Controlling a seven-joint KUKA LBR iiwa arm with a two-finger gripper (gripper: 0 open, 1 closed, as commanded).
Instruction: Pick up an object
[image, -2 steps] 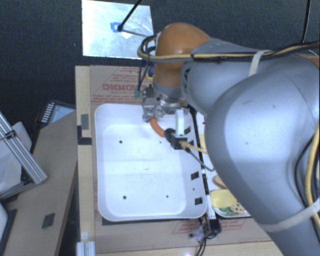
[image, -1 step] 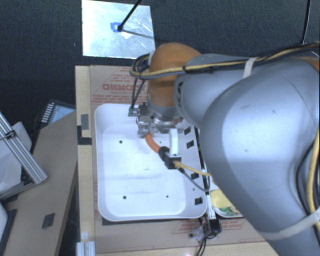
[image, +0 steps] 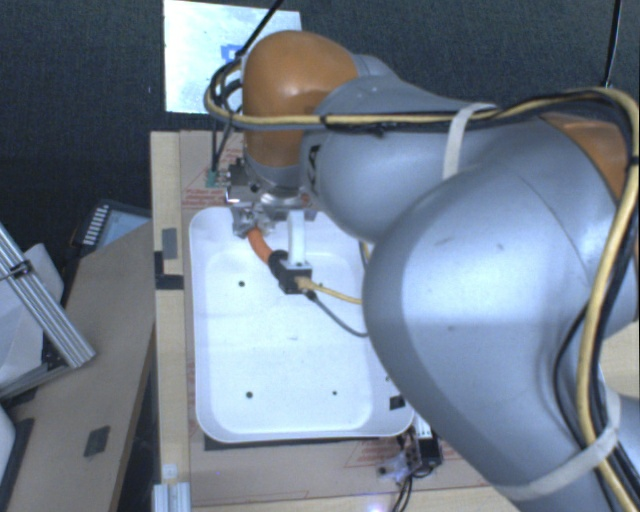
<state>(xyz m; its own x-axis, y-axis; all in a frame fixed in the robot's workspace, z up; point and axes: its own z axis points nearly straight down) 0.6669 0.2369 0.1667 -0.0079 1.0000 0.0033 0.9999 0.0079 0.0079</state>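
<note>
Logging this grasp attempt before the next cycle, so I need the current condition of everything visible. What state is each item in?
End effector: lowered over the far end of the bin; whether it grips anything cannot be told.
White bin: flat on the bench, its floor bare where visible.
Arm: reaching in from the right, covering the bin's right side.
Orange band: above the wrist, facing the camera.
</note>
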